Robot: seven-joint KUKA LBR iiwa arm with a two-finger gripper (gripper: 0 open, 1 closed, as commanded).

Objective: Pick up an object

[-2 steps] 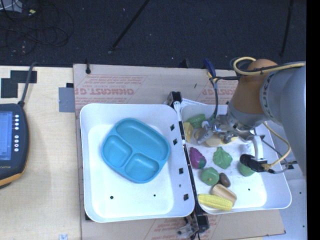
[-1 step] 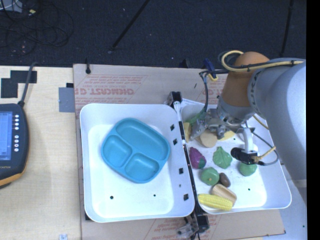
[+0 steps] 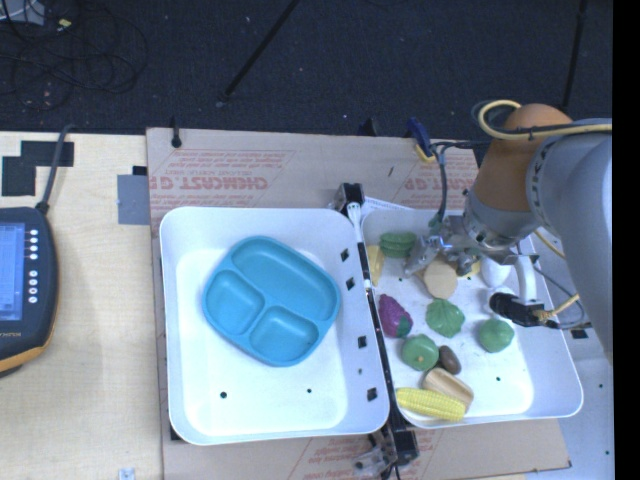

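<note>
**Two bins, one arm low over the right one**

Two shallow white bins sit side by side on the worktop (image 3: 90, 368). The left bin (image 3: 190, 388) carries a blue divided plate (image 3: 271, 300). The right bin (image 3: 555, 393) holds scattered toy foods: a beige potato-like piece (image 3: 440, 281), a dark green piece (image 3: 397, 242) at the far left, a purple piece (image 3: 394, 316), three green round pieces (image 3: 445, 317) (image 3: 420, 351) (image 3: 495, 335), a small brown piece (image 3: 449, 358), a bread-like piece (image 3: 447, 383) and a corn cob (image 3: 431, 402) at the near edge.

The arm (image 3: 560, 198) reaches in from the right, and its gripper (image 3: 443, 255) hangs over the far part of the right bin. The beige piece lies just near of the fingers, touching or almost touching them; whether it sits between them cannot be told. How wide the fingers stand is likewise unclear. A handheld controller (image 3: 20, 283) lies at the worktop's left edge.
</note>
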